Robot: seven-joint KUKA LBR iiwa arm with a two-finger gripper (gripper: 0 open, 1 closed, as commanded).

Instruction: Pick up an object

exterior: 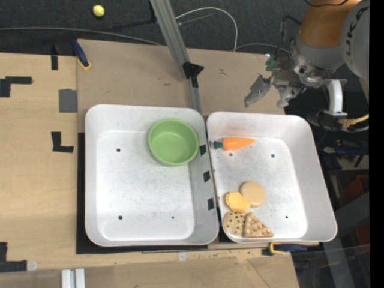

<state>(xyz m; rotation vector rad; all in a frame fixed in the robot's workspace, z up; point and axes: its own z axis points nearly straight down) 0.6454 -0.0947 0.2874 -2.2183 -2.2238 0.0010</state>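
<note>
**Entry: approach, nothing held**

Fingers [259,93]: apart, hovering past the right bin's [312,161] far rim. Carrot [238,143]: nearest item, just below-left of them, lying flat and isolated. You should descend there, straddling its narrow width; the cookie cluster [246,212] sits farther off.
</note>
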